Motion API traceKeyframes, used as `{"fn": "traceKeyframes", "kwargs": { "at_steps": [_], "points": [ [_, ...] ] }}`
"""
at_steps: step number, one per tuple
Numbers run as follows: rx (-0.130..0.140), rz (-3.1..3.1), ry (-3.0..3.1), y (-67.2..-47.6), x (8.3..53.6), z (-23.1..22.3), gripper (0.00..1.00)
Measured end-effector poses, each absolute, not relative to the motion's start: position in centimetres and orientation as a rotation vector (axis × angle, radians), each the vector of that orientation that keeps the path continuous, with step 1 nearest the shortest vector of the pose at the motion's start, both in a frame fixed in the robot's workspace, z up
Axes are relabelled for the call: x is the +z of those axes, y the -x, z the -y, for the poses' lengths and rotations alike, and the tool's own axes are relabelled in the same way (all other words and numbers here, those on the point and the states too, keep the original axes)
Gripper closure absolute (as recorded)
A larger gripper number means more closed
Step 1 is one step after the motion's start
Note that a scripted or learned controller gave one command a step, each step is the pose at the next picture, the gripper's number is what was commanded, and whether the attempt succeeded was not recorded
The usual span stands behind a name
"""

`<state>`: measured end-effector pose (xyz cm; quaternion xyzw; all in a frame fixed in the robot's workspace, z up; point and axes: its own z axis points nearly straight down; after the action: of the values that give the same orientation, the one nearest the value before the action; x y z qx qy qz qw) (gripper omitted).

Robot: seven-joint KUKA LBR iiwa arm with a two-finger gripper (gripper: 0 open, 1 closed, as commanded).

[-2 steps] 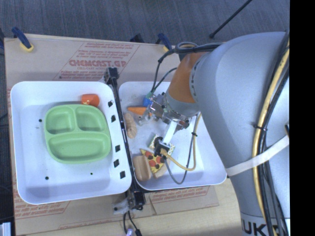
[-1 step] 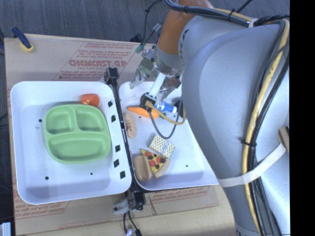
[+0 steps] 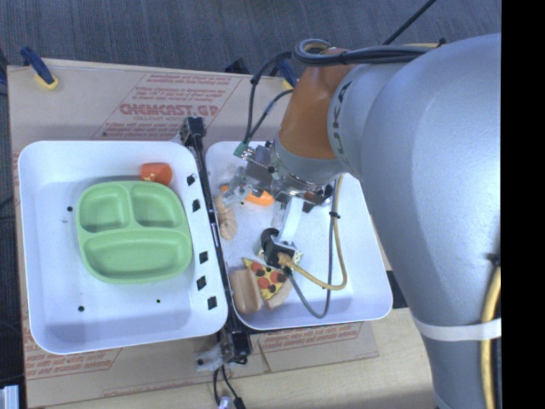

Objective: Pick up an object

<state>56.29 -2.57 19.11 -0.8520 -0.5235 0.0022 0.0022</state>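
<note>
My gripper [image 3: 243, 186] hangs over the back left of the right bin [image 3: 362, 254], below the arm's orange band. Just under it lies a small orange piece [image 3: 262, 199], and to its left a tan bread-like piece [image 3: 226, 217] rests against the bin's left wall. A pizza slice [image 3: 271, 279] and a hot dog bun [image 3: 245, 294] lie in the front left corner of the same bin. The arm's bulk hides the bin's right half. I see nothing between the fingers.
The left bin [image 3: 43, 254] holds a green divided plate [image 3: 134, 230] and a small red-orange item [image 3: 156, 174] at its back wall. Black clips run along the divider [image 3: 207, 237] between bins. A yellow cable [image 3: 328, 281] loops over the right bin's floor.
</note>
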Motion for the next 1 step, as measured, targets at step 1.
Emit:
{"fn": "traceKeyframes", "kwargs": {
  "at_steps": [1],
  "points": [
    [0.006,1.525,2.744,-59.16,19.13,5.19,0.0]
  ]
}}
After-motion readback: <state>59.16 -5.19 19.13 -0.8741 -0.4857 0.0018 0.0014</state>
